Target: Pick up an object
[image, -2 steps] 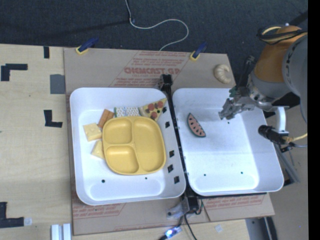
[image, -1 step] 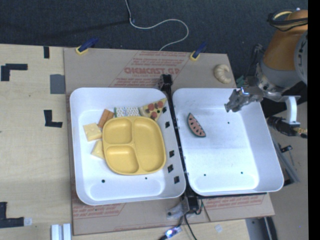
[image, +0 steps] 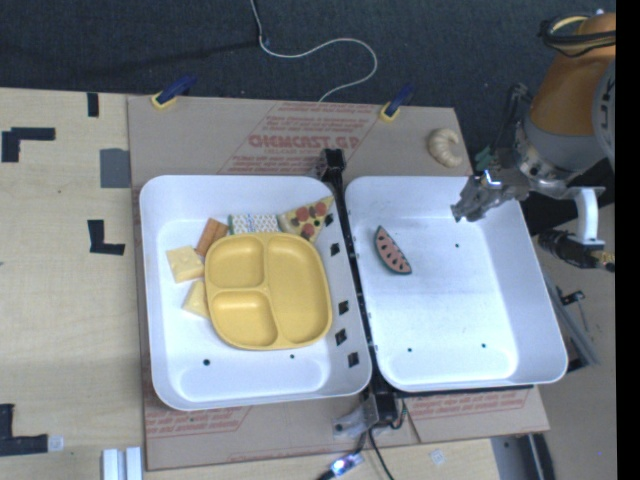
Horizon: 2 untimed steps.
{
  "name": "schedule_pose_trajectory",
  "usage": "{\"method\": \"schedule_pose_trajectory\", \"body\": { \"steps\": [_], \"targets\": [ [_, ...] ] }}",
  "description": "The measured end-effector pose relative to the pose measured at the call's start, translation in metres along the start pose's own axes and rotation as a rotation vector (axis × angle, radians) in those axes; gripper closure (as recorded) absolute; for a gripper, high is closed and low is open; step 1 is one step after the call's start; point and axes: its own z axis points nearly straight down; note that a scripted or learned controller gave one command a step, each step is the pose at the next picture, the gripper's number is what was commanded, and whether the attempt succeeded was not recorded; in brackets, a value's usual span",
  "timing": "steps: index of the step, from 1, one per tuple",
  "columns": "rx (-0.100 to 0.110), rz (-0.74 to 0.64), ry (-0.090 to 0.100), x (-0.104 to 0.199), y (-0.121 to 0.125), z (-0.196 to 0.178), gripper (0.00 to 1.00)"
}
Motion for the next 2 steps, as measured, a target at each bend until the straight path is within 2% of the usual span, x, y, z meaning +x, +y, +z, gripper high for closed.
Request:
{"method": "schedule_pose_trajectory", "body": {
  "steps": [1, 2],
  "targets": [
    [0.001, -0.002, 0.0, 0.053, -0.007, -0.006, 1.0],
    [0.003, -0.002, -0.001, 0.108, -0.021, 0.005, 1.0]
  ]
}}
